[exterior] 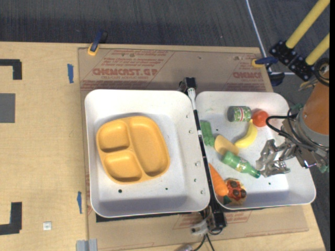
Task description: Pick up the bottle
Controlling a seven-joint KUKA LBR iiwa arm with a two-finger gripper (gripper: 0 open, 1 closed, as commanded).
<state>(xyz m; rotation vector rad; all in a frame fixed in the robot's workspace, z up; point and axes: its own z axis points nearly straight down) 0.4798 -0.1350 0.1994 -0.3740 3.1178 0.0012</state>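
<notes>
The bottle (pixel 239 164) lies on its side in the right bin (pixel 298 190), green, with its cap end pointing toward the lower right and its body slanting up and left toward a yellow wedge (pixel 225 144). The gripper (pixel 276 159) is low over the same bin, just to the right of the cap end, and the metal parts are too tangled with cables in this view to tell whether it is open or closed. Nothing shows between the fingers, so I would not call the bottle held.

This looks like the approach step: the gripper is near the bottle but off to its side, not over its middle. The next move calls for a shift left, toward the bottle's body, and a wrist turn so the grasp closes across the narrow width, not along the length.

The neighbours make that tight (the bin is crowded). A banana (pixel 248 137) sits just above the bottle, a carrot (pixel 219 181) runs along the bin's left wall below it, and a small painted toy (pixel 236 190) lies near the carrot's lower end. A can (pixel 239 113) and a tomato (pixel 259 118) lie farther up, well apart from the bottle. The left bin (pixel 104 192) holds a yellow divided tray (pixel 133 148).
</notes>
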